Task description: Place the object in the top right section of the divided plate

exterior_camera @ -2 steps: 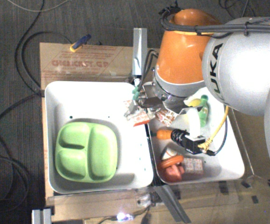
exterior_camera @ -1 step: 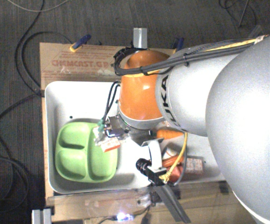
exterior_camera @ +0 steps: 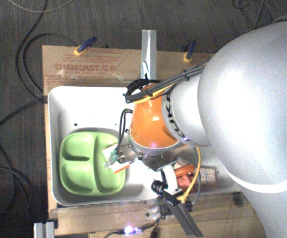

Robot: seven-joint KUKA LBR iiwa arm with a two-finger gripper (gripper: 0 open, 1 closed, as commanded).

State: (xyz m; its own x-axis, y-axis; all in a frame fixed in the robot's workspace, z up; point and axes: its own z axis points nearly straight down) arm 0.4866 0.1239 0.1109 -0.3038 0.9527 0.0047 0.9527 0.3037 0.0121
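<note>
Here, hand (exterior_camera: 114,158) above green divided plate (exterior_camera: 91,168), orange object (exterior_camera: 121,168) beneath

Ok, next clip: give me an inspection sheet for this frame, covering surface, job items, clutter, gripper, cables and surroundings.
Surface: white bin on a cardboard-covered bench; a second bin lies mostly under the arm.
Job's things: green divided plate in the left bin, its sections bare; a small orange and pale object sits at the plate's right edge, below the gripper.
Clutter: orange-red items in the right bin, partly hidden.
Gripper: gripper over the plate's right rim; state of the jaws cannot be told.
Cables: black cable looped on the wrist; yellow cable; loose leads on the floor.
Surroundings: dark carpet; blue-yellow clamps on the bench's far edge.
</note>
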